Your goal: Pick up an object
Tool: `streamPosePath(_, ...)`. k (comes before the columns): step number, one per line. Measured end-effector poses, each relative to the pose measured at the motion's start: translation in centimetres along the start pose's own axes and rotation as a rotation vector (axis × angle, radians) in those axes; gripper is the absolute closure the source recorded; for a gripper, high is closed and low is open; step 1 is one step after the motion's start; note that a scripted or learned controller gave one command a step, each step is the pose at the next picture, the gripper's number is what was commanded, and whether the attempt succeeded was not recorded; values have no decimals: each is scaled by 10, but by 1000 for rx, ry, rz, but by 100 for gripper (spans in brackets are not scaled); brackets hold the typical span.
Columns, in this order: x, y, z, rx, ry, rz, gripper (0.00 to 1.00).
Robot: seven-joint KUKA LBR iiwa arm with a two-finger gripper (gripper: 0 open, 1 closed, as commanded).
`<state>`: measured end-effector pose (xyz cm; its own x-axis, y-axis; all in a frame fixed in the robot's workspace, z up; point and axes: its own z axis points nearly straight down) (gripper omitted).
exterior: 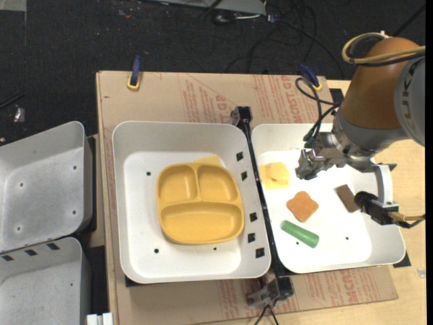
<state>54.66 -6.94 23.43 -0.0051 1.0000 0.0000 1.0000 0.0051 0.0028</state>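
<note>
Where the cardboard sheet (203,90) under the two bins lies bare, faint red printing runs across it, too pale and skewed to be read; part of the white lettering "KUKA" shows on the grey arm (385,93) at the right edge. The gripper (308,164) hangs over the upper part of the right bin (338,259); whether it is parted or closed cannot be told. A yellow block (275,175) lies just left of it, an orange toast-shaped piece (302,206) below it, a green cylinder (300,233) lower still, and a brown block (346,198) to its lower right. The left bin (135,249) bears a yellow divided tray (200,205).
</note>
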Motion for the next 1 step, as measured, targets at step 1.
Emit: streamPosePath(1,48,8,-1,2,1,-3,100)
